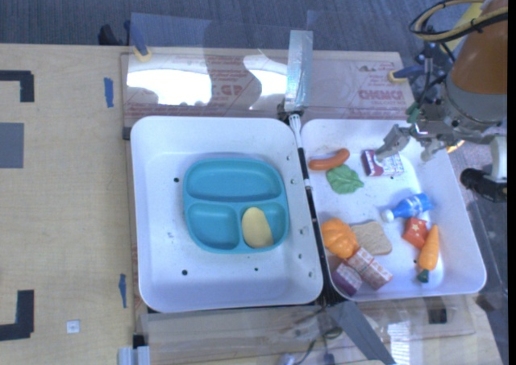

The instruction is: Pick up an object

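Note:
My gripper point(410, 144) hangs over the back right of the right bin point(468, 218), open, with nothing between its fingers. Just below its left finger point(393, 140) lies a small purple and white packet point(382, 163). Further left are a red sausage point(329, 159) and a green leaf point(345, 180). A blue bottle point(408, 208), a red piece point(415, 231) and a carrot point(429, 251) lie toward the right side. An orange pepper point(339, 238), a bread slice point(372, 237), a pink box point(371, 267) and a purple piece point(347, 278) sit at the front.
The left bin point(153, 194) holds a blue divided tray point(234, 202) with a yellow oval object point(256, 227) in its front right compartment. A clear plastic sheet and a grey upright strip point(299, 69) stand behind the bins. Cables loop above the arm's wrist.

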`<state>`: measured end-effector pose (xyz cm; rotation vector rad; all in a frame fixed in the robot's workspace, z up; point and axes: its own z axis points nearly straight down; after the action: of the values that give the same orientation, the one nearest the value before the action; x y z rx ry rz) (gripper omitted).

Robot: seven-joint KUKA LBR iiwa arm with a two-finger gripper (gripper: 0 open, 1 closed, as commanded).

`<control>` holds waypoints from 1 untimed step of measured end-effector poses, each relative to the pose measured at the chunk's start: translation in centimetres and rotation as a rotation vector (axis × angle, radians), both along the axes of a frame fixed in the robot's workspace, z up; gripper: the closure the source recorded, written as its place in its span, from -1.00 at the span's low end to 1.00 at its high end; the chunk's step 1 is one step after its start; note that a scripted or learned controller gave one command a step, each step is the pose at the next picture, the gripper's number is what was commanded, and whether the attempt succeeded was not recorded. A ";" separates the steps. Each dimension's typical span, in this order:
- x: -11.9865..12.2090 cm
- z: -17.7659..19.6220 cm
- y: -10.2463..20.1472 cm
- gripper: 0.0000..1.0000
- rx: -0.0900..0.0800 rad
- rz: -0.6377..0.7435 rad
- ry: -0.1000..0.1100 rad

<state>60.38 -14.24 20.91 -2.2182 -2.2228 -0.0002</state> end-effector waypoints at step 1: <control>4.5 -10.7 1.8 -1.00 -0.005 0.092 -0.018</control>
<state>64.85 -12.47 10.22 -2.1243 -2.3346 -0.0145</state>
